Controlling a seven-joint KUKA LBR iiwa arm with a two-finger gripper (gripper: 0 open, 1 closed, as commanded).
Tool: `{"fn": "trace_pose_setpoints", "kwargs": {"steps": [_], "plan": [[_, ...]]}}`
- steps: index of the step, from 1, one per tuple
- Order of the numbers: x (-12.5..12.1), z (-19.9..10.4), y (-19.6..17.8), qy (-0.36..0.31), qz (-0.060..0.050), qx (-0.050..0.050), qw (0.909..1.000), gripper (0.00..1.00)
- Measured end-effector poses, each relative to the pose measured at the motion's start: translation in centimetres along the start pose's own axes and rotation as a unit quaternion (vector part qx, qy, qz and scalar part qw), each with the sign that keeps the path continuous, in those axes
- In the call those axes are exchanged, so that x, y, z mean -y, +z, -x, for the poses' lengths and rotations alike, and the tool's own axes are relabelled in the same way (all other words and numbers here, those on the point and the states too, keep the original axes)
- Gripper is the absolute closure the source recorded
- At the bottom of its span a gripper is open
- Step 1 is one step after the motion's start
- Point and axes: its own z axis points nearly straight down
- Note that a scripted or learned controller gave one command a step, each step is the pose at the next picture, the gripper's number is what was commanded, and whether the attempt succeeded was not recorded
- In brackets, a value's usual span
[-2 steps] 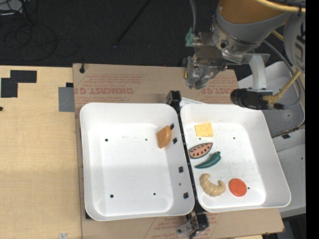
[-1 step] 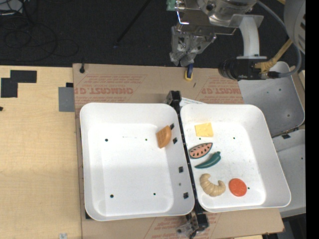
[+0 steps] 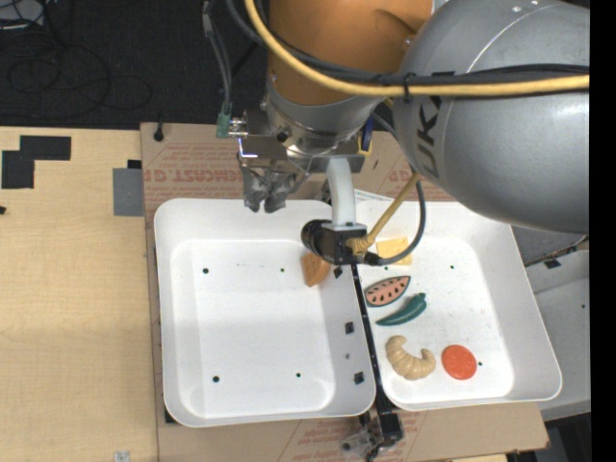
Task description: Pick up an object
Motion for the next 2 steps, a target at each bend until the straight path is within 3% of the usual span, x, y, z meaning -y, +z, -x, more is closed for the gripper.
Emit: {"fn": "trace_pose_setpoints", "kwargs": {"steps": [1, 2], "plan": [[6.6, 1.0, 7.4, 0.003, 0.000, 0.000, 1.0000, 1.00], [4.4, -2.6, 1.0, 0.001, 0.003, -0.001, 1.0000, 1.00]]}}
